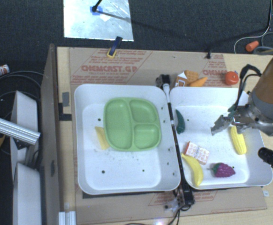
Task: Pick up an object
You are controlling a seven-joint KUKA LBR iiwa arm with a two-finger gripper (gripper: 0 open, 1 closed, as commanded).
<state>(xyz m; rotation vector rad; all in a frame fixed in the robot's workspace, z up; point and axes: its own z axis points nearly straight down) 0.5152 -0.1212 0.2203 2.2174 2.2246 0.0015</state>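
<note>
Brown cardboard [141, 62] covers the bench beneath two white bins; the left bin [87, 172] holds a green divided plate [131, 124] with a yellow piece [101, 138] just beside its left rim; the right bin [258, 172] holds a corn cob [238, 140], a banana [194, 169], purple grapes [223, 170], a red-and-white packet [196, 152] and a dark green item [179, 121]. Gripper [219, 125] sits low over the right bin, just left of the corn cob; jaws spread, nothing between them.

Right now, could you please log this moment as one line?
tool: over right bin | nearest: corn cob | holding: nothing seen | stage: approach
</note>
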